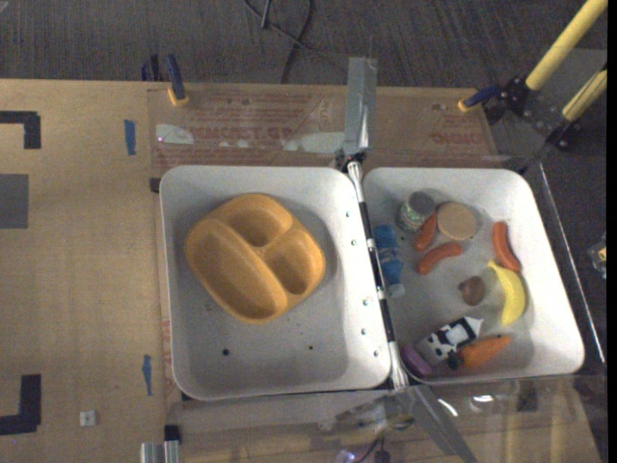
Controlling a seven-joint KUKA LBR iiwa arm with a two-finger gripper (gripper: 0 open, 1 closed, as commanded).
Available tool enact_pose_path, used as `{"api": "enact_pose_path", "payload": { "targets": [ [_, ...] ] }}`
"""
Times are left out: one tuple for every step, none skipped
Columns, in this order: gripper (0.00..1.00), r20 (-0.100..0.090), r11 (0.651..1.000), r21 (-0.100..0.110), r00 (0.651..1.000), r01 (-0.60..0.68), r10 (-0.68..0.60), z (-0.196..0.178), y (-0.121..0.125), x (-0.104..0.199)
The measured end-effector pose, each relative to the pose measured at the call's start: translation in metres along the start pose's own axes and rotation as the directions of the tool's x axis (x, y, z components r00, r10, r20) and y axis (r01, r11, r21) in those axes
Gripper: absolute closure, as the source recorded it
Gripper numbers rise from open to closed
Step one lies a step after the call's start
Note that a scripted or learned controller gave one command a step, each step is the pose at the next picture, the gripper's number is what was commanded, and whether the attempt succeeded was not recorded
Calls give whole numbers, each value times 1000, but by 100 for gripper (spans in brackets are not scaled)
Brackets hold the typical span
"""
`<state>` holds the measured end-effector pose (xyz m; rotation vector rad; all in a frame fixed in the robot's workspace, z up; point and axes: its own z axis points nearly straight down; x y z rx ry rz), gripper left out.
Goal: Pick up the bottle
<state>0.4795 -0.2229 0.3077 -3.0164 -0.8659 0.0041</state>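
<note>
We find the bottle [388, 256], a small blue one, lying on its side in the right bin [549, 258], pressed along that bin's left wall at about nine o'clock from the bin's centre, its length running parallel to the divider between the two bins. We judge that this makes for an awkward grasp, since the wall leaves room for a finger on one side only. Around it, well apart, lie other play-food pieces: a small tin [418, 207] at eleven o'clock, a round cracker-like disc [457, 221] beside it, two sausages [440, 256] nearer the middle, a banana [511, 293] at four o'clock, and a carrot [484, 351] with a cow-patterned carton [449, 339] at six o'clock. The left bin [193, 355] holds an orange divided plate [254, 256], set at its centre and away from the bottle. As for the tool, we cannot tell whether it is released or clenched. We judge the task not yet begun: the bottle rests untouched on the bin floor, and the approach should come from the bottle's open right side.
</note>
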Motion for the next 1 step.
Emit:
{"api": "enact_pose_path", "payload": {
  "targets": [
    [100, 0, 950, 1, 950, -312, 312, 32, 0, -1]
  ]
}}
